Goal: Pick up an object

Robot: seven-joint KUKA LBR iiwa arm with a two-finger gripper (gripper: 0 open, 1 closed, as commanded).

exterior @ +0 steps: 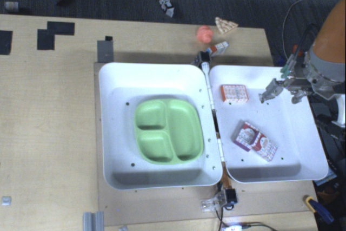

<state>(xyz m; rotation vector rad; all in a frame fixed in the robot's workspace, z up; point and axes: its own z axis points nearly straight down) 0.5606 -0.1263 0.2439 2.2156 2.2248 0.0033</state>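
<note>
I've got two candidates in the right bin (308,138), both lying flat on its floor and well apart from each other: a small pink-and-white box (234,93) at about 10 o'clock in the bin, and a bigger red-and-white packet (254,141) nearer the centre, turned at a slant. The tool (281,92) hovers over the bin's upper right, at approx 3 o'clock from the small box, w/ nothing in it; the fingers look spread, one prong toward the box and one back toward the wrist, tho it's small and a bit blurry so I'm not 100% sure. The left bin (108,116) carries a green divided tray (167,130), which I'd skip: wide, shallow, no edge the tool can span easily. My pick is the small box. It looks like light cardboard, stiff enough to take a squeeze, prob not fragile, maybe a glossy print so a bit slippery. I'd close across its short sides, centred, coming straight down. The packet looks softer and may crumple or slide out; if I go for it, I'd pinch across its narrow width. Bits scattered on the counter (48,132) beyond the bins I'd ignore.
</note>
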